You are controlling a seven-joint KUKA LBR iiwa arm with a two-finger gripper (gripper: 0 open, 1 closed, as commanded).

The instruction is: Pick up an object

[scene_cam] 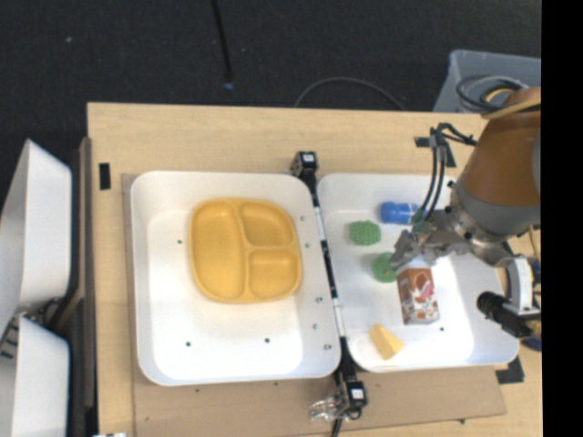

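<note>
Bins, 2 of them, white and shallow, sit side by side on a wooden bench. The left bin holds a yellow plate with 3 compartments. The right bin holds the rest, placed here relative to a red and white carton lying flat. A green round object lies just left of the carton's upper end, a green bumpy ball farther up and left, a blue object above, and a yellow wedge below and left. The gripper sits just above the carton's top edge, beside the green round object. Whether its dark fingers are spread or closed is too blurred to tell, and nothing is seen between them. The arm's orange and grey body hides the bin's upper right part.
</note>
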